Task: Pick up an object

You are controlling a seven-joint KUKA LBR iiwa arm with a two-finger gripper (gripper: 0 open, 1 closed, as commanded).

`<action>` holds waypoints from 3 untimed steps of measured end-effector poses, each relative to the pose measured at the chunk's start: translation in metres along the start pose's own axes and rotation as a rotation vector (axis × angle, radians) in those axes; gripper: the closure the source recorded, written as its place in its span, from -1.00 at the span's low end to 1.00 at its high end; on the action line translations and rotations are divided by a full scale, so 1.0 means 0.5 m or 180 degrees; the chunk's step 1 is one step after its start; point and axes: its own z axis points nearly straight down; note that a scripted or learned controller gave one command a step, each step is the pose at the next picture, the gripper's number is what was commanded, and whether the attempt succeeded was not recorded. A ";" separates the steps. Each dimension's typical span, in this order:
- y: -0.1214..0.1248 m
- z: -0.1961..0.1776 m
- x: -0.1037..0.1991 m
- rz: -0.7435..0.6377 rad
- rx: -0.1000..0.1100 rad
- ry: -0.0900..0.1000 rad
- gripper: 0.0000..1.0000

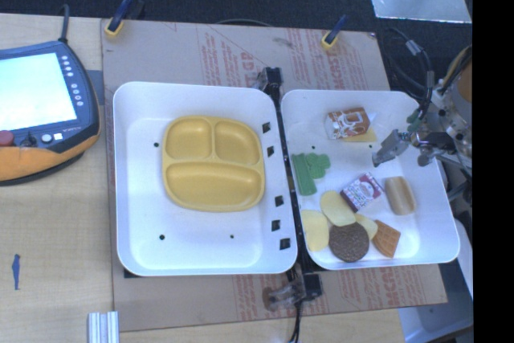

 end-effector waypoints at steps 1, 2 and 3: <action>0.072 0.075 0.036 -0.0012 0.0004 -0.0002 -1.00; -0.004 0.233 -0.022 0.0009 0.0027 0.0003 -1.00; 0.212 0.275 0.077 -0.0023 -0.0026 0.0001 -1.00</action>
